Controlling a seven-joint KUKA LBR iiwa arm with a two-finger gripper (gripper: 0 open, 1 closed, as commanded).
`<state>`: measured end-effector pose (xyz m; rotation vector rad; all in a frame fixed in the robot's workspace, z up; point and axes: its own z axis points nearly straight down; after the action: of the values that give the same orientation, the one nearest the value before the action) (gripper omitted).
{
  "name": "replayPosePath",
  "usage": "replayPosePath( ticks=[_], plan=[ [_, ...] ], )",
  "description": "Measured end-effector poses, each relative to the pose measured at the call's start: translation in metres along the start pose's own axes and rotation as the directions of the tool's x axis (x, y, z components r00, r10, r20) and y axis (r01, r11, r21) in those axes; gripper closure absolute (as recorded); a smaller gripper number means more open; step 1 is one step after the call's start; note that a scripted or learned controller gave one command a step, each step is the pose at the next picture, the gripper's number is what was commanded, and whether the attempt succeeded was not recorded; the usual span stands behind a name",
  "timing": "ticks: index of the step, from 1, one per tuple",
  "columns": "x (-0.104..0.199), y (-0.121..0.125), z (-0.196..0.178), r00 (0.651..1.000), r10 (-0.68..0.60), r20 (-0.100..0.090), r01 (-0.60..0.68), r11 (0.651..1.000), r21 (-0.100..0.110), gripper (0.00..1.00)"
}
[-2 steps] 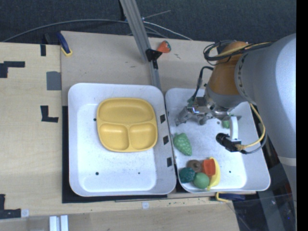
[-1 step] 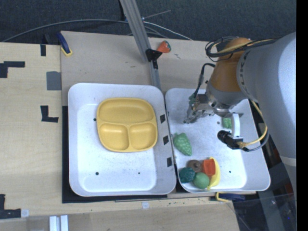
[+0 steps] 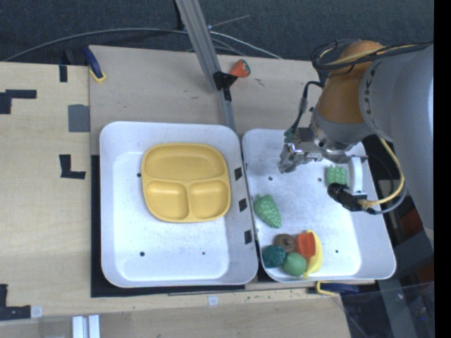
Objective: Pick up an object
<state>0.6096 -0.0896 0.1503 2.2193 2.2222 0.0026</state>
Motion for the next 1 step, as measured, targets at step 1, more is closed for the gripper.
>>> replayPosePath(
  ticks=[1],
  plan=[
    [-0.0026, -0.0088, -0.0519, 1.000, 0.000, 0.001, 0.000, 1.000, -0.002, 1.00]
  ],
)
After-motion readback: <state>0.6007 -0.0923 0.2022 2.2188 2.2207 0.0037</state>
